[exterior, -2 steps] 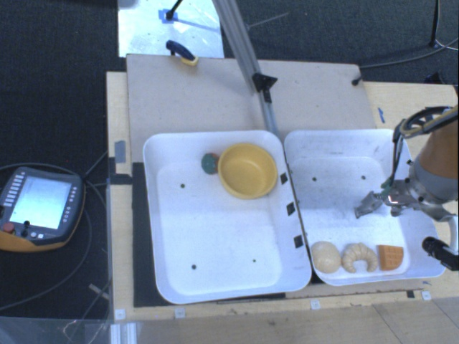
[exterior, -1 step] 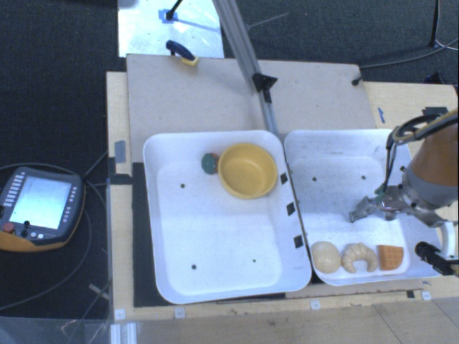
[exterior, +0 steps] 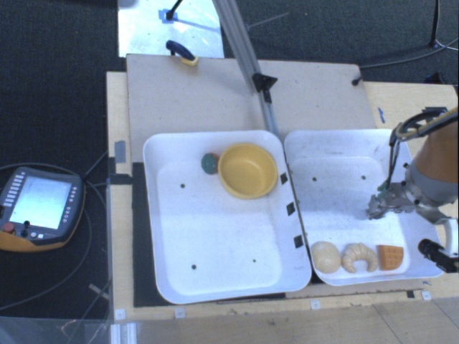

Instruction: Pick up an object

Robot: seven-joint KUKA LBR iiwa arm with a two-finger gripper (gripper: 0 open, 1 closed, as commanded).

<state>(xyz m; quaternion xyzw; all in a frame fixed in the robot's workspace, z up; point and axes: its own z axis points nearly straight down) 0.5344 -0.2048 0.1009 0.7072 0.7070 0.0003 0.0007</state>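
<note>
My gripper (exterior: 378, 208) hangs low over the right bin (exterior: 337, 145), near its right side, on the grey arm with an orange band (exterior: 436, 160). Along that bin's front edge lie a pale round bun (exterior: 325, 256), a beige croissant (exterior: 359, 257) and an orange wedge (exterior: 390, 256). The gripper stands a little behind the croissant and the wedge, apart from both. In the left bin (exterior: 215, 264), at the back, sits a yellow bowl (exterior: 247, 170) with a small green ball (exterior: 209, 163) touching its left side.
A slanted metal pole (exterior: 244, 45) crosses the board behind the bins and ends at a black clamp (exterior: 263, 83). A teach pendant (exterior: 39, 208) lies on the floor to the left. A black fitting (exterior: 436, 253) sits at the right bin's front right corner.
</note>
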